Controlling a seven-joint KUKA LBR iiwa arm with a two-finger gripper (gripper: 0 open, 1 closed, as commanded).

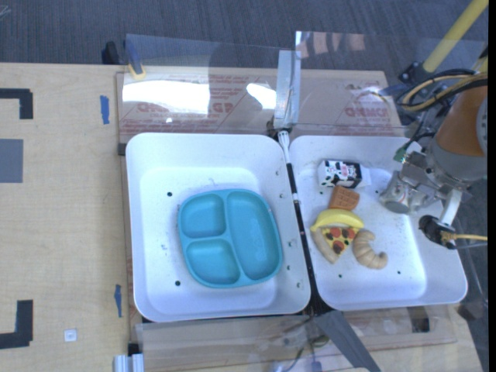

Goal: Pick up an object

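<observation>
Right of centre, the right bin point(434, 281) holds a loose cluster of toy food toward its left half. Cow-print carton point(341, 173) lies highest in the frame, near the bin's upper wall. Just below it sits a brown cracker point(345, 199), tilted. Banana point(338, 219) lies under that, touching the top of the pizza slice point(334, 242). Croissant point(367, 250) rests just right of the pizza, nearly touching it.

Arm enters from the right edge; orange band point(463, 126) at upper right. Gripper point(403, 196) sits low over the right part of the right bin, right of the carton and cracker and apart from them. No object is seen between its fingers. Finger spacing: cannot tell, the grey wrist body covers them from this angle.

Left bin point(147, 208) holds a blue divided tray point(229, 237), three compartments, lying flat near the bin's middle.

Clear plastic panels point(209, 91) stand behind both bins along the top.
</observation>
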